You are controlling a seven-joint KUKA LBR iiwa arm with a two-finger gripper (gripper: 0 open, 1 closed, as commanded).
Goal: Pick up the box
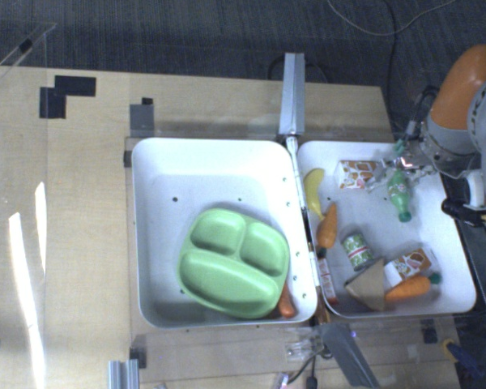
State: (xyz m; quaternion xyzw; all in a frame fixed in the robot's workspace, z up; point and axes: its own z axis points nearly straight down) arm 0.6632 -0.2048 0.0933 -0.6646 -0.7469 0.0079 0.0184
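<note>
The tool (402, 162) hovers beside a box (359, 173), perhaps touching it.

Arm (468, 104) cut off at the right edge; gripper (403, 162) fingertips too small, perhaps blurred.

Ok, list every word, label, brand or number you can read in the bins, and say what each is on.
No text is legible.
Box near the gripper: red-and-white printing, too blurred to read.
Box by the carrot: printed face, too small to read.
Can: green-and-white label, too blurred to read.
Green divided tray: no marking visible.
</note>
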